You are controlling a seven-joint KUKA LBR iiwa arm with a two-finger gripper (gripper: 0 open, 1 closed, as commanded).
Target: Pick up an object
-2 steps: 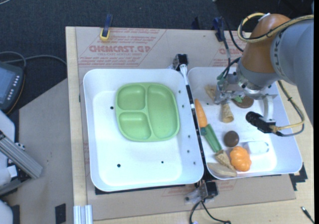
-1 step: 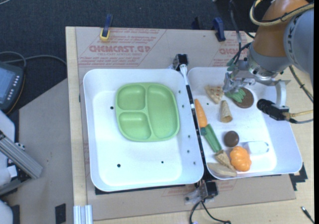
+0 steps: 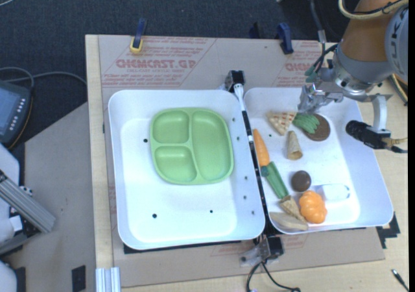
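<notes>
Camera view: gripper (image 3: 312,106) low over right bin (image 3: 363,183), far end, just above green-topped brown piece (image 3: 316,126); finger state cannot be told. Waffle wedge (image 3: 281,121) beside it. Carrot (image 3: 260,147) lies near divider. Green tray (image 3: 192,145) sits in left bin (image 3: 130,174).

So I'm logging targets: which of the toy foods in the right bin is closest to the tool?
The brown-and-green piece at the bin's far end, directly beneath the tool. The waffle wedge and cone lie farther left.

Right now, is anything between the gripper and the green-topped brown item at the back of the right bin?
Nothing visible: the gripper hangs right over the green-topped brown item. The waffle piece lies just beside it.
</notes>
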